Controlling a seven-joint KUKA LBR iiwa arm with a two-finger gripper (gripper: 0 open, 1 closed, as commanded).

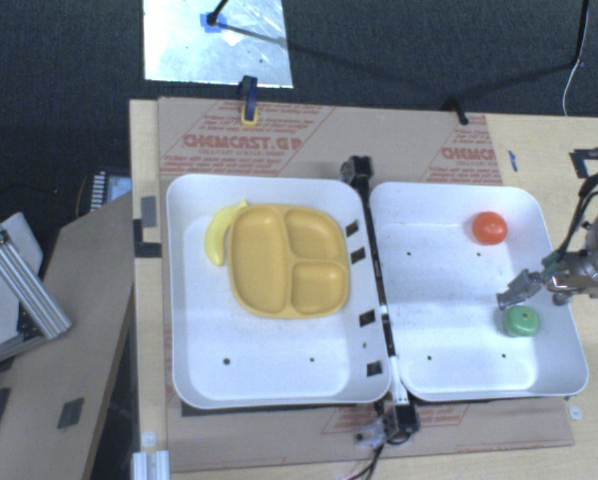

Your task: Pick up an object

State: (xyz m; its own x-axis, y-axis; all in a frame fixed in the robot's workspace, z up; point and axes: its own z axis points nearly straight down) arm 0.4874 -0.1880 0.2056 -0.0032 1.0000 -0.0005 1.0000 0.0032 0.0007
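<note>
Two bins: left bin [194, 368] and right bin [449, 368] are sitting side by side, touching along a black clipped seam.
Tray: a yellow divided tray [284, 260] is lying in the left bin, toward its far side.
Banana: a yellow banana [217, 236] is resting against the tray's left edge.
Gripper: the gripper [516, 290] is hanging over the right bin's right side, just above the green object; whether it is open I cannot tell.
Orange ball: an orange ball [489, 228] is sitting near the far right corner.
Green object: a small round green object [521, 320] is lying on the bin floor, not lifted.
</note>
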